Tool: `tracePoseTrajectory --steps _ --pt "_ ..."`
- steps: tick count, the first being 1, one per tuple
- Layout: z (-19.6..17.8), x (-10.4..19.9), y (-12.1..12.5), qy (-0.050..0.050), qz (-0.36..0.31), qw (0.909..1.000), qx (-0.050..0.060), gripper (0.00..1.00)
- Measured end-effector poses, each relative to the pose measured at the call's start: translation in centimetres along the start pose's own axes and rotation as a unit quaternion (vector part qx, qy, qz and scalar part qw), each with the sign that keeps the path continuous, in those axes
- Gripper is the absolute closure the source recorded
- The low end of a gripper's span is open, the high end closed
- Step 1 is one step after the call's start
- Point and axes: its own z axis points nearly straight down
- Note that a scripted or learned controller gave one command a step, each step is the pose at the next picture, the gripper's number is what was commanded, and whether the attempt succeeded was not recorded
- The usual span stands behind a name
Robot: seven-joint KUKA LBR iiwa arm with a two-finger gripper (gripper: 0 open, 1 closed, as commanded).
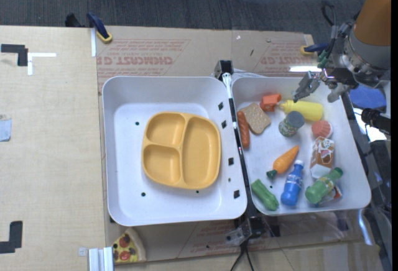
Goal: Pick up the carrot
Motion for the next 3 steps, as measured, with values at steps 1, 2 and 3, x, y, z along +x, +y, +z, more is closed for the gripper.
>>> tracePoseTrajectory --steps 1,2,3 --pt "12.6 0.7 -5.2 0.0 -0.026 0.9997 0.0 0.0" --pt "17.9 1.4 -6.4 0.001 -0.02 0.9998 0.0 0.0" --pt "17.0 1.3 -6.3 0.0 -0.018 0.9998 -0.001 1.0"
